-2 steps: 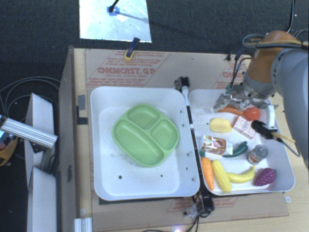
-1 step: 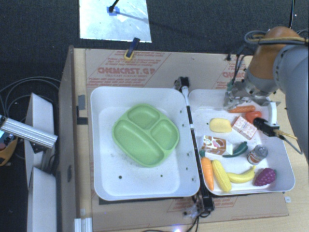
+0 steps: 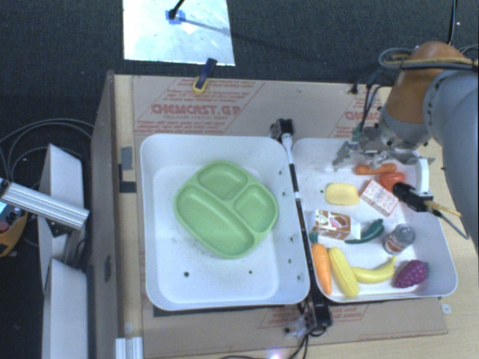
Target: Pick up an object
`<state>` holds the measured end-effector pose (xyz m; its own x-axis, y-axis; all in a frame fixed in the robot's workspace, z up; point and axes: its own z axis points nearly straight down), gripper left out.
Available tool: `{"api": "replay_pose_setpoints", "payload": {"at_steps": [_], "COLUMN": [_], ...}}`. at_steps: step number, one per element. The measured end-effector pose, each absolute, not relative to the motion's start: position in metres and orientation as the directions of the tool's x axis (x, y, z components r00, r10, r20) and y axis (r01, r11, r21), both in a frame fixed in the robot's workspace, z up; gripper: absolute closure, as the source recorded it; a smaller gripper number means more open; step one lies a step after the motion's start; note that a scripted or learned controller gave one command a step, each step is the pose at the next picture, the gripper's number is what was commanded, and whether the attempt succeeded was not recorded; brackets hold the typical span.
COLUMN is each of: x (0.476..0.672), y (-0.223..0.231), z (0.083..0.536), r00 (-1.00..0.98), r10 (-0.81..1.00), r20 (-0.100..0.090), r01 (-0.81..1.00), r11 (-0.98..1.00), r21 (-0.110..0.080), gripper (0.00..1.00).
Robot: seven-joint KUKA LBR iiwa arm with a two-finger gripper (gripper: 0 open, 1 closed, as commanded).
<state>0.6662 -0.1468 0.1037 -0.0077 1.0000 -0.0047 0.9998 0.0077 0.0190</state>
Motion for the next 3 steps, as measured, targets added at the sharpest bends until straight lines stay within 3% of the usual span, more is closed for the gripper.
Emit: {"api": "replay_pose_setpoints", "payload": {"at_steps": [1,2,3], "x": [0.667,0.667,0.661], "y": [-0.147,-0.147,-0.157], "z": [0.115,0.115,0.096], "r00": [-0.009,-0.01,0.0], "r10": [1.0,1.0,1.0], "r20": [-0.006,-0.006,-0.002], "r01": [1.0,1.0,1.0], "r11": [0.01,0.01,0.0], "r21": [0.023,0.022,0.002], "gripper": [1.0,0.0,0.0]}}
